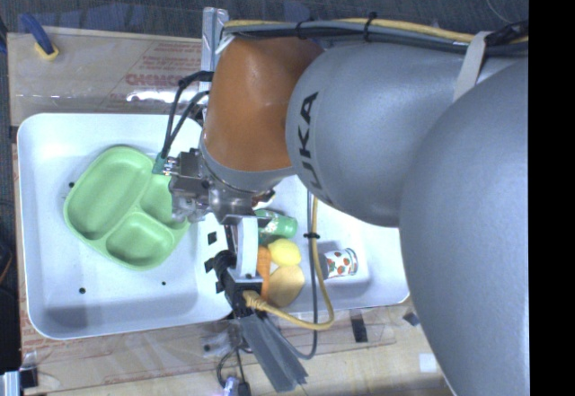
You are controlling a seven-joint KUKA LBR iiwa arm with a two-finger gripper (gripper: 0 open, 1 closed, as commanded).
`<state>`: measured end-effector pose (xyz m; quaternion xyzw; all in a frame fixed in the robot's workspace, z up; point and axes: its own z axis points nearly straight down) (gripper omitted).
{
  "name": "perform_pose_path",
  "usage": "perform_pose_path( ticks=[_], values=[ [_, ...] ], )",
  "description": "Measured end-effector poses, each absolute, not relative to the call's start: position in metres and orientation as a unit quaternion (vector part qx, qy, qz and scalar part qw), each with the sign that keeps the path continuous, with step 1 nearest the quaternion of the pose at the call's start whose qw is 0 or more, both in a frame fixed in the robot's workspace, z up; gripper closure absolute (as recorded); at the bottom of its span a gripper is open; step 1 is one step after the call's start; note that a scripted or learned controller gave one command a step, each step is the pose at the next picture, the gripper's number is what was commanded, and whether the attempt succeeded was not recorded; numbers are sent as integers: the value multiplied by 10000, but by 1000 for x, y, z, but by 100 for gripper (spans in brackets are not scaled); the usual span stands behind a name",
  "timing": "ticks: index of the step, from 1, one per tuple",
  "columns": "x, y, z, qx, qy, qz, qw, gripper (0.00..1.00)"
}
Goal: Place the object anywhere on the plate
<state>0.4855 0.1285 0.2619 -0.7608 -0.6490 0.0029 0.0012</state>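
A light green divided plate (121, 204) lies in the left white bin (54, 295). My gripper (205, 206) hangs at the plate's right edge, over the wall between the two bins, under the orange wrist band. The arm's bulk hides much of the right bin (382, 286). Just right of the gripper lie a green bottle (278, 225), a yellow lemon (285, 251), an orange carrot (262, 261) and a tan round fruit (287, 283). I cannot see anything held in the gripper.
A small white cup with red marks (340, 262) lies in the right bin beside the fruit. A yellow cable (296, 321) loops over the bin's front wall. Cardboard (108, 62) lies behind the bins. The left bin's floor is bare in front of the plate.
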Motion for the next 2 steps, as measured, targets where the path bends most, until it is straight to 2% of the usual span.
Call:
perform_pose_path(
  ticks=[1,2],
  values=[
    [539,111,366,-7567,-6538,5,2,100],
    [483,178,289,-7645,-6446,29,9,100]
  ],
)
